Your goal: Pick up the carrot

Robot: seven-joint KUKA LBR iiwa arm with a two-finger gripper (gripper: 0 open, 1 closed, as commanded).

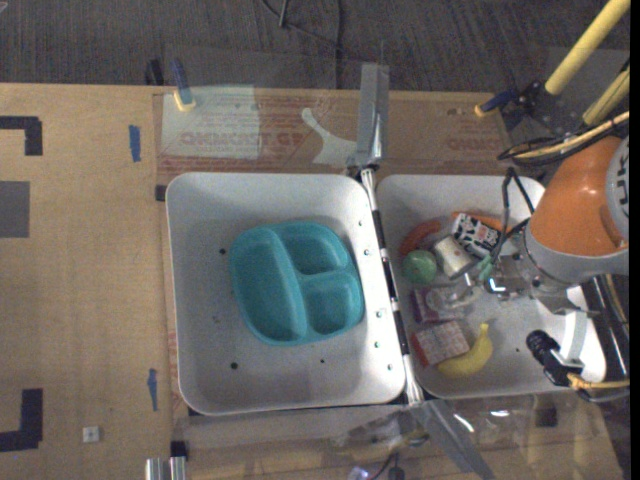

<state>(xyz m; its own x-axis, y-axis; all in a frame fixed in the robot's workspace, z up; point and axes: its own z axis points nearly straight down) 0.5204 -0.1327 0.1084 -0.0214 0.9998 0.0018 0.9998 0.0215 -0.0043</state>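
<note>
My two-finger metal gripper (pixel 470 286), jaw state unreadable, hangs over right white plastic bin (pixel 520 373). Orange carrot (pixel 422 236) sits wedged beside green ball (pixel 420 265); I risk nudging or grabbing neighbours.

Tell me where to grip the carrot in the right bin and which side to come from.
Probably its bare upper-left stretch, from straight above, closing across its narrow width. The carrot lies flat as a curved orange strip. The green ball crowds its lower side and the black-and-white carton sits at its right end, so side approaches look blocked.
</note>
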